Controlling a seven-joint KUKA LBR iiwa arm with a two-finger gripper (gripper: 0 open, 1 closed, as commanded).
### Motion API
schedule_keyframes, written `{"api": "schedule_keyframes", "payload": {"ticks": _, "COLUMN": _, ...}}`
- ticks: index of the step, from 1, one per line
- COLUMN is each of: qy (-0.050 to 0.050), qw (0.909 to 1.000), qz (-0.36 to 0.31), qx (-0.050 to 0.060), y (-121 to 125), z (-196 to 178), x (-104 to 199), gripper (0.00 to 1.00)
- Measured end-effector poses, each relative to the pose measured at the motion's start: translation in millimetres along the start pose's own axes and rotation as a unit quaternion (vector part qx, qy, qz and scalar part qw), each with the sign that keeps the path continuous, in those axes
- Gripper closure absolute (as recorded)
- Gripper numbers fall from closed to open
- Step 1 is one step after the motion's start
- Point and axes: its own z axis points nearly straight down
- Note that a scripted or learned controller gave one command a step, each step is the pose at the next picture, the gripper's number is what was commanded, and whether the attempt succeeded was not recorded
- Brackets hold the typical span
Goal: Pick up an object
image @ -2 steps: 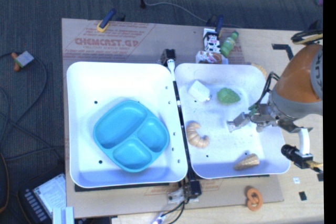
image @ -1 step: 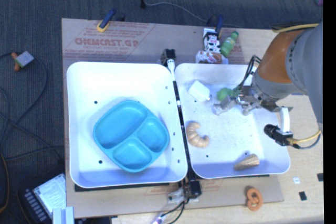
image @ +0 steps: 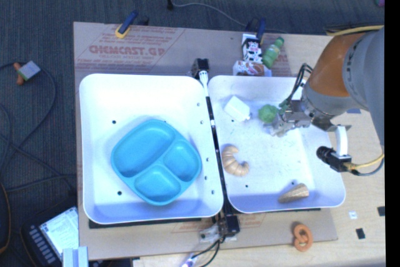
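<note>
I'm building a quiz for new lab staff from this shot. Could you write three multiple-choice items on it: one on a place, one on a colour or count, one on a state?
1. Where does the croissant lie?
A. in the left bin
B. in the right bin, near its left wall
C. on the bench outside the bins

2. What colour is the divided plate?
A. blue
B. red
C. yellow

3. How does the gripper stand to the green object?
A. it carries it high above the bins
B. it is down in the right bin, just beside it
C. it hovers over the left bin, far from it

Answers:
1 B: the croissant rests on the right bin's floor by the divider.
2 A: the plate in the left bin is light blue.
3 B: the gripper sits low, right of the green object.
</note>
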Motion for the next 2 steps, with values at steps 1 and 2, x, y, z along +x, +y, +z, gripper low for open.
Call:
{"api": "schedule_keyframes", "payload": {"ticks": 1, "qy": 0.0, "qw": 1.0, "qz": 0.002, "qx": 0.0, "y": -54.5, "z": -14.8, "x": -50.6, "gripper": 1.0}}
{"api": "schedule_keyframes", "payload": {"ticks": 2, "qy": 0.001, "qw": 1.0, "qz": 0.0, "qx": -0.001, "y": -17.7, "z": -72.0, "x": 13.4, "gripper": 1.0}}
